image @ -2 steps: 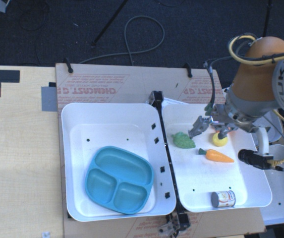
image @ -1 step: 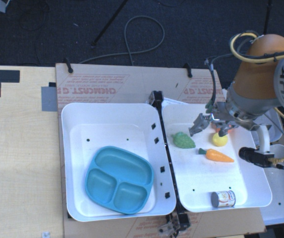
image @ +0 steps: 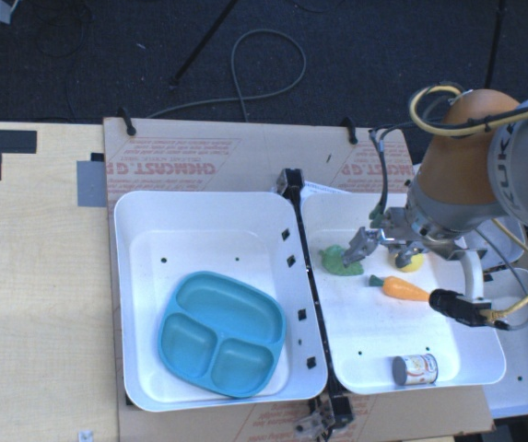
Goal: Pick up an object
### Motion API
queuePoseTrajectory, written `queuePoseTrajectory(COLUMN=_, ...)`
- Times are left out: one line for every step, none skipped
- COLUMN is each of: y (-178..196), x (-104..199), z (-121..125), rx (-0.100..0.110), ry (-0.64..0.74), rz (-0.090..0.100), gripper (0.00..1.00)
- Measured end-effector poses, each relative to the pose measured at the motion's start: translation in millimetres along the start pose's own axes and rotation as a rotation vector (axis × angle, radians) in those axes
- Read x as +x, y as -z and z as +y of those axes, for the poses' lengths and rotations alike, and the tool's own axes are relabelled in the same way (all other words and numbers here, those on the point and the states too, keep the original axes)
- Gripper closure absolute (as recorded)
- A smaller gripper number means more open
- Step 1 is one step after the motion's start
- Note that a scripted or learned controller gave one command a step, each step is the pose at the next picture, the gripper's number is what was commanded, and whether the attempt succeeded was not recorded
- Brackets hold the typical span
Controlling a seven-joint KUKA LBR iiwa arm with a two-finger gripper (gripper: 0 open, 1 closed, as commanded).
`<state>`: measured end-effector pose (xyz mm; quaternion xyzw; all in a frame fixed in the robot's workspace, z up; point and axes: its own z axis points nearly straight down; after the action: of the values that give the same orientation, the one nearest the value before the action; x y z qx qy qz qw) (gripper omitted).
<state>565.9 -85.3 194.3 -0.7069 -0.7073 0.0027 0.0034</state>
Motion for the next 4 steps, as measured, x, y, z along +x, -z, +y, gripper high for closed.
queuePoseTrajectory(y=-55, x=-5, z=7, rx=0.0, ry=-0.001, rz=0.0, gripper=0.0)
queuePoseTrajectory(y=-91, x=-6, z=11, rx=-0.016, ry=-0.003, rz=-0.002, gripper=0.0)
queuePoseTrajectory(y=-82, x=-9, z=10, rx=-0.014, ry=-0.009, rz=-0.005, gripper=1.0)
queuePoseTrajectory(y=-19, x=-11, z=6, rx=-0.011, ry=-0.007, rz=-0.001, gripper=1.0)
